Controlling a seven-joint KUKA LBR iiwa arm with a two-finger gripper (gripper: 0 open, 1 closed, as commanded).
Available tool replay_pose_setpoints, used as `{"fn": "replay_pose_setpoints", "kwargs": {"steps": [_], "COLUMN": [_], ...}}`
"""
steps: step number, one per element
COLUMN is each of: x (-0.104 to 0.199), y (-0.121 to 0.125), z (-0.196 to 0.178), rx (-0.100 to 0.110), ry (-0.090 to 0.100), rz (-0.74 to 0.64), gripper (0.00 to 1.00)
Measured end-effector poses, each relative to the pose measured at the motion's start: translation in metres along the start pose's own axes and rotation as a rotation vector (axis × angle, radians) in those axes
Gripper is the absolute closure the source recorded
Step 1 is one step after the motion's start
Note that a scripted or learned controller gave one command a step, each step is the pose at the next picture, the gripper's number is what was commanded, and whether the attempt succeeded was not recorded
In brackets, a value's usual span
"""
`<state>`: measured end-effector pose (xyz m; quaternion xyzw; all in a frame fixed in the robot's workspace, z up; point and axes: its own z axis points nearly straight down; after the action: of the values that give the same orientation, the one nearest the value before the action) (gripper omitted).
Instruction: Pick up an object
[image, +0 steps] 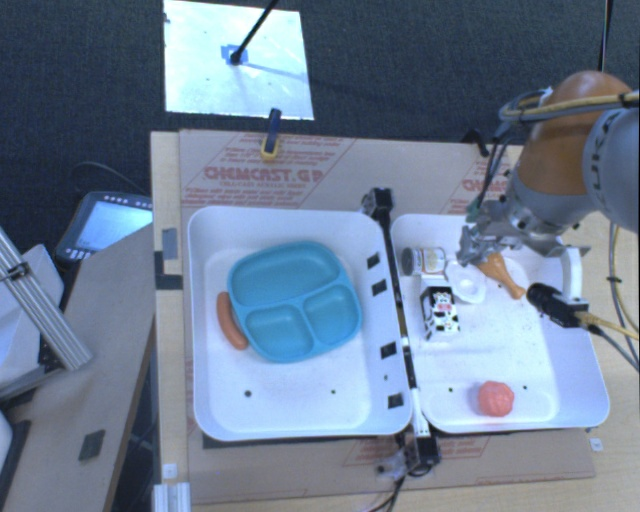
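Observation:
My gripper hangs low over the back of the right bin, on the grey arm with its orange band. Just under and beside it lie a tan drumstick-shaped piece and a small white round object. A small clear jar lies on its side to the gripper's left. A black-and-white cow-patterned block sits in front of the jar. A pink-red ball rests near the bin's front wall.
In the left bin sit a blue divided plate and an orange sausage along its left side. A black-clipped divider separates the two bins. A yellow clamp sits on the cardboard behind.

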<state>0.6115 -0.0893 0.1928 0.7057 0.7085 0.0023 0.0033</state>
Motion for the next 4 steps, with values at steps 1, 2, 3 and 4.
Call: {"fn": "replay_pose_setpoints", "kwargs": {"steps": [1, 2, 3, 4], "x": [-0.007, -0.007, 0.038, 0.083], "y": [0.007, 0.009, 0.012, 0.011], "z": [-0.060, -0.088, -0.085, -0.081], "rx": [0.001, 0.003, 0.006, 0.006], "ry": [0.000, 0.001, 0.002, 0.002], "rz": [0.000, -0.001, -0.004, -0.005], "gripper": [1.00, 1.00, 1.00, 1.00]}}
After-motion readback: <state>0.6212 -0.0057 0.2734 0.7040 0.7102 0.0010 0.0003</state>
